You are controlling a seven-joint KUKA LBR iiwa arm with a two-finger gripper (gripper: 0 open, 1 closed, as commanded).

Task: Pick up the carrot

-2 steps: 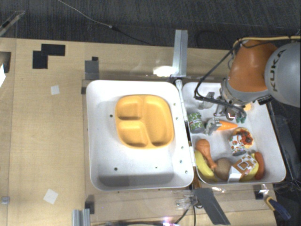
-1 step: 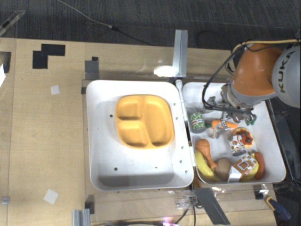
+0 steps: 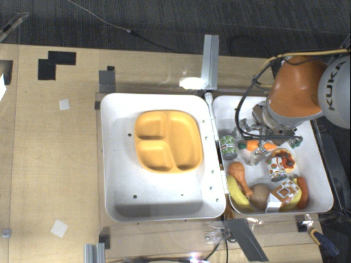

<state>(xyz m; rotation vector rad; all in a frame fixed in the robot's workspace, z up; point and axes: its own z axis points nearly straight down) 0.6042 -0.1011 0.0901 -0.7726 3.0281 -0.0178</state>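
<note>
Banana [image 3: 237, 193] and kiwi [image 3: 259, 195] lay below gripper [image 3: 267, 141]; carrot [image 3: 253, 145] just left of it, partly hidden. Wrist covered gripper; grip state unreadable.

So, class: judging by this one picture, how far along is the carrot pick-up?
Done: the arm is over the right bin, with its claw down by the carrot. In hand: closing in on it. Left: a visible grip and the lift; the carrot lies low among the other items.

- The gripper [image 3: 262, 144] is largely hidden beneath the arm's orange band [image 3: 296, 89].
- The carrot [image 3: 253, 145] is partly covered by the gripper.
- The arm is cut off by the right edge.
</note>
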